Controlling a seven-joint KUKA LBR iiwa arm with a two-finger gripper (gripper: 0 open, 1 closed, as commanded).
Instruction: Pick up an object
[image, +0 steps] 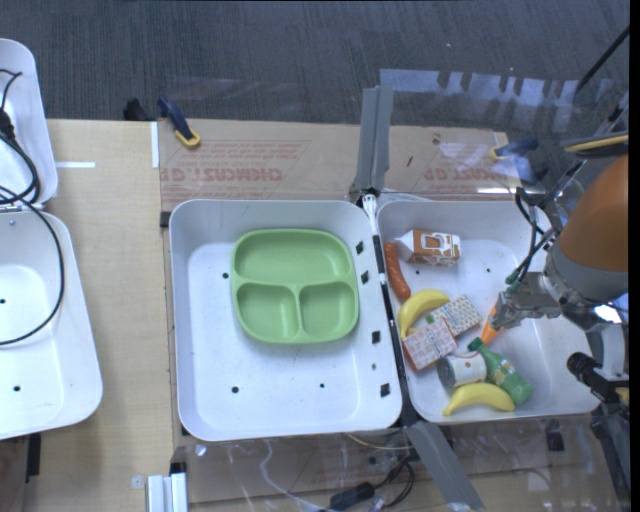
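My gripper (508, 312) hangs over the right bin (500, 215); its state I cannot tell. A carrot (490, 327) lies at its seven o'clock.

The arm (600, 235) is cut off by the right edge of the view, so only its orange band and grey wrist show. The gripper (512, 310) is small and partly blurred; its fingertips merge with an orange object (490, 328) below it, and whether they touch it cannot be told. The green bottle (508, 376) partly hides the far end of the near banana (478, 399). A patterned box (430, 345) covers the near end of the far banana (422, 306). At the left, a white tub (40, 330) runs out of the picture. Print on the small carton (436, 246) is too small to read.
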